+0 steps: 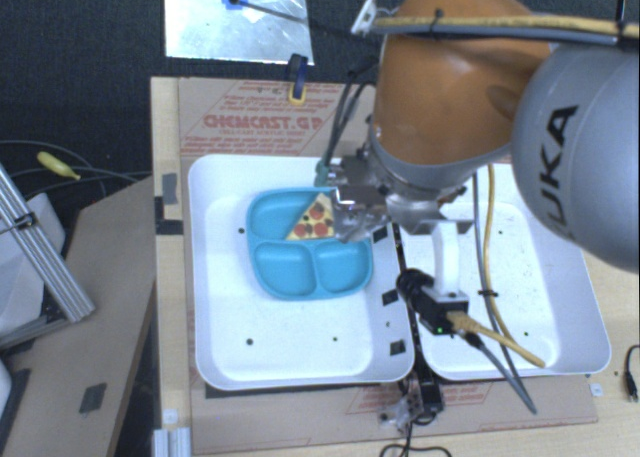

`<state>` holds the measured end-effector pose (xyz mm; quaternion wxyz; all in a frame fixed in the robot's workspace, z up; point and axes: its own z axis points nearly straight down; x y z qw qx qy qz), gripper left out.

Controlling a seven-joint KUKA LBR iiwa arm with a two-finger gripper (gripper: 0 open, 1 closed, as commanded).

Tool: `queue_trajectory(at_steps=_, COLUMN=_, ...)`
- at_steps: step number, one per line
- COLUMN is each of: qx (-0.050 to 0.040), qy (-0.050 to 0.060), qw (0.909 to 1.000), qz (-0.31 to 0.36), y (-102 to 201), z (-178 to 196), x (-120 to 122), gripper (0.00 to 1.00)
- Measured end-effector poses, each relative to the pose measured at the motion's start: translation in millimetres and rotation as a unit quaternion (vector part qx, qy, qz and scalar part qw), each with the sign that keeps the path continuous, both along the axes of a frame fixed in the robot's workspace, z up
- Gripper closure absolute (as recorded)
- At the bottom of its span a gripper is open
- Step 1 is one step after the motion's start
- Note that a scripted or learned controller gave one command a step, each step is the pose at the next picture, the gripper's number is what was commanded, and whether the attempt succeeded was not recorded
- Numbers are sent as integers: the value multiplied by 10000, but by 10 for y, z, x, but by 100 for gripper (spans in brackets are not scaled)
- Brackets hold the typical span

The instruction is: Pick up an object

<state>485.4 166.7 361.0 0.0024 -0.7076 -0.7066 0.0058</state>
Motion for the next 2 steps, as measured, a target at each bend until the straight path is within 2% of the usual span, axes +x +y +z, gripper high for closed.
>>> queue_trajectory(at_steps=1, qx=39, qy=-113, qw=9999, qz=-5, y=-301, z=868, x=39, gripper=100)
queue_trajectory(at_steps=2, qx=29, qy=-87, qw=10000, qz=-4, y=-601, z=1148, x=14, gripper=100)
